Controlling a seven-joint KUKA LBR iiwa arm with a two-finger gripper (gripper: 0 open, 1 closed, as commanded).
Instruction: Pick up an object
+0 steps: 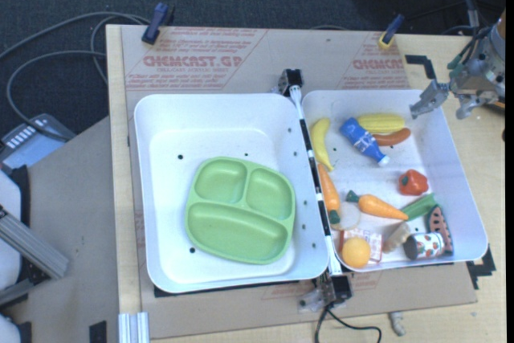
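The right bin [462, 165] holds several toy foods: a banana [321, 142], a blue bottle [363, 140], a corn cob [381, 123] with a red sausage [394, 138] beside it, a red pepper [412, 182], a carrot [379, 206], a watermelon slice [440, 221], a small can [423, 245] and an orange [356, 252]. My gripper [446, 104] hovers over the bin's far right corner, above and to the right of the corn. Its fingers are spread open with nothing between them.
The left bin [161, 132] holds a green divided plate [241, 209]. A second carrot [328, 190] lies along the divider between the bins. Blue [155, 22] and yellow [390, 31] clamps grip the board's far edge. Cables run at the left.
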